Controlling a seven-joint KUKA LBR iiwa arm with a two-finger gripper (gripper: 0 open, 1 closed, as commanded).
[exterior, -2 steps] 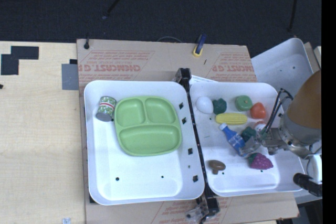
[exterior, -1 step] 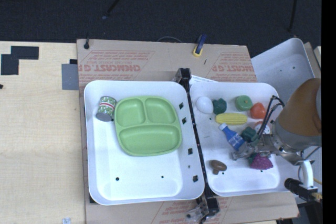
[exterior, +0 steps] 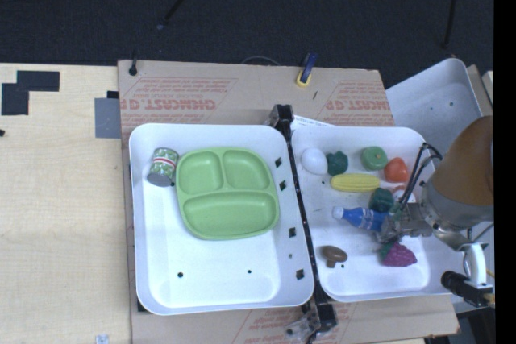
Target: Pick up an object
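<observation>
Bins sit side by side on the bench: the left bin [exterior: 161,286] holds a green divided plate [exterior: 226,193] with a small can [exterior: 163,166] beside it, while the right bin [exterior: 355,286] holds a corn cob [exterior: 355,182], a blue bottle [exterior: 360,217], a purple grape bunch [exterior: 400,255], a white egg [exterior: 314,161] and a brown bit [exterior: 333,255]. The gripper [exterior: 395,234] hangs low between bottle and grapes, whether spread or closed I cannot tell, so the best approach is probably to centre over one item before closing, because neighbours crowd close.

Even overhead light, slightly soft
</observation>
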